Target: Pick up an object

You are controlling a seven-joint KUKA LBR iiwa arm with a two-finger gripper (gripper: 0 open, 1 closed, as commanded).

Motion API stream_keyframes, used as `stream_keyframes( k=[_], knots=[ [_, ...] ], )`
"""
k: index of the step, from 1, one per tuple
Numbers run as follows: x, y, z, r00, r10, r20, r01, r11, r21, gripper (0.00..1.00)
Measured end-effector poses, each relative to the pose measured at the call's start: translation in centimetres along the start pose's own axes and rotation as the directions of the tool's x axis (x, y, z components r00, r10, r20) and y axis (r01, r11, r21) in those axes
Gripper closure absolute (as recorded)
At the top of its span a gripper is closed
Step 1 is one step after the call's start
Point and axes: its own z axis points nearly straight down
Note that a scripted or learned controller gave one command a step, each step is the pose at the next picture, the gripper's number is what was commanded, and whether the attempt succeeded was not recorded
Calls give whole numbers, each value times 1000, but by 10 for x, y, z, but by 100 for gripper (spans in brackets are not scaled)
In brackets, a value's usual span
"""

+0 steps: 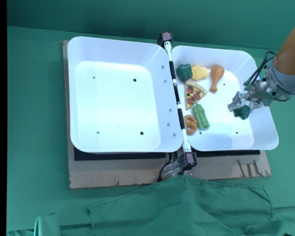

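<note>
My gripper hangs over the right side of the right bin, reaching in from the right. A small dark green toy sits between its fingertips, and the fingers are shut on it. On the left side of that bin lie a green pepper, a yellow food piece, a chicken drumstick, a pizza slice, a green pickle-like piece and a pretzel.
The left bin stands beside the right one, with a white rod along the seam between them. Both rest on cardboard over a green cloth. A fold of cloth lies at the front.
</note>
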Motion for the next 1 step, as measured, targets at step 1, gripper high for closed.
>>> stream_keyframes(
  k=[1],
  knots=[
    [-10,-4,-60,1000,1,1,-1,1000,-2,100]
  ],
)
